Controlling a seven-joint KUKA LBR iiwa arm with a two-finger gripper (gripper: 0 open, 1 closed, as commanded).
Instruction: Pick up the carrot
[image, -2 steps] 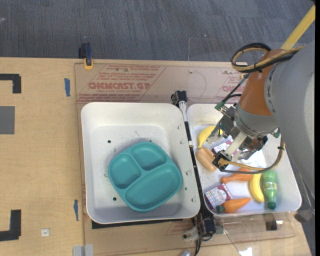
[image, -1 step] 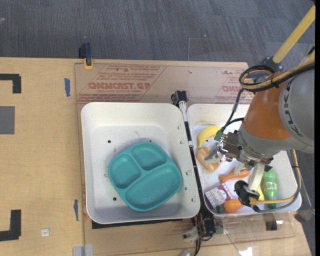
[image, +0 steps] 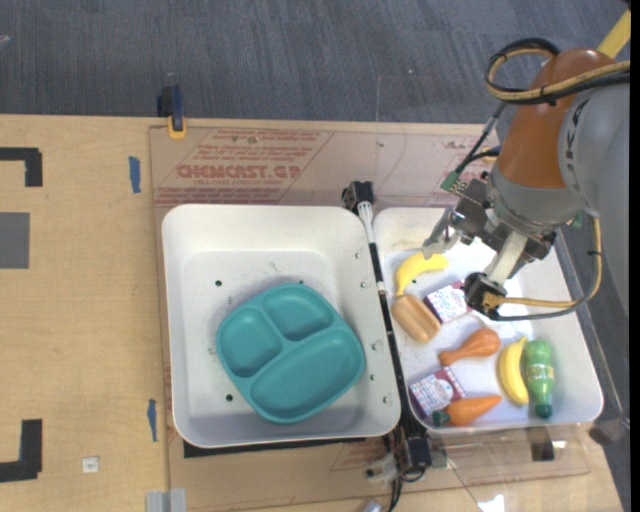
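I count one carrot (image: 473, 408), tapered, orange, at right bin (image: 585, 395) front edge; two bananas (image: 421, 268), two packets. Gripper (image: 462, 262) hangs above rear banana, fingers spread, nothing between.

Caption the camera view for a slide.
Pincer open above the right bin; carrot lies untouched at its near edge.

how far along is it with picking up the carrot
Done: the arm is over the right bin. In hand: nothing; the pincer hovers open above the banana. Left: the carrot lies untouched at the bin's near edge, so reaching, gripping and lifting remain.
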